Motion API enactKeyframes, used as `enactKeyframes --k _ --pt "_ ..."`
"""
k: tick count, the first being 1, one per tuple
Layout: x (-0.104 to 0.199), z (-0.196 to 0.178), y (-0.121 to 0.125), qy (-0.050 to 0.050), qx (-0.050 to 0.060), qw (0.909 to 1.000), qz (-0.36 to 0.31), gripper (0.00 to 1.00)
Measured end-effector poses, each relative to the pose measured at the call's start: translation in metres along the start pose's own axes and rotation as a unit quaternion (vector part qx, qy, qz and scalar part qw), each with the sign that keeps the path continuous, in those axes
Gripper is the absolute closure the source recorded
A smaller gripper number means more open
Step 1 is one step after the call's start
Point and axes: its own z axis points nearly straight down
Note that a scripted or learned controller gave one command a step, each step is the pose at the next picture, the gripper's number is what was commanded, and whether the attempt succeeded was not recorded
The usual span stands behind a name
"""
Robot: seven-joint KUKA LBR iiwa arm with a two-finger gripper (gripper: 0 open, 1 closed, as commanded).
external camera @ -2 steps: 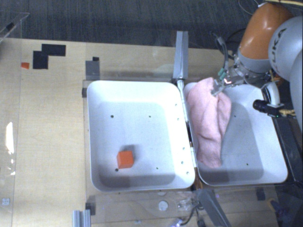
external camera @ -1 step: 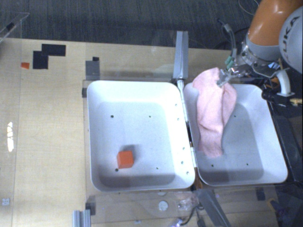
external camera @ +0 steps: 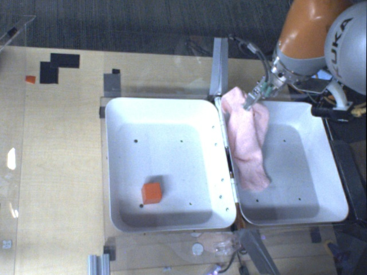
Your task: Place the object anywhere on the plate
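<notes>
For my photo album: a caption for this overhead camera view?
Gripper lifting a pink cloth over the right bin.

A pink cloth [external camera: 246, 145] hangs crumpled along the right bin's [external camera: 298, 213] left wall, top end lifted.

Light wood bench [external camera: 57, 171] carries two white bins side by side: left bin [external camera: 166, 110], right bin [external camera: 309, 211], rims touching

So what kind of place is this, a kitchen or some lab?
Probably a robotics lab bench: a KUKA arm reaches over two white bins, which hold a pink cloth and an orange block.
</notes>
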Motion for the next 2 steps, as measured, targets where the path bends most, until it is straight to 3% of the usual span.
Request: enactKeyframes --k 1,2 --pt "0.052 0.003 0.031 0.000 -0.001 0.9797 -0.200 1.00" --pt "0.089 -0.006 0.060 -0.001 -0.002 0.9206 -0.390 1.00"
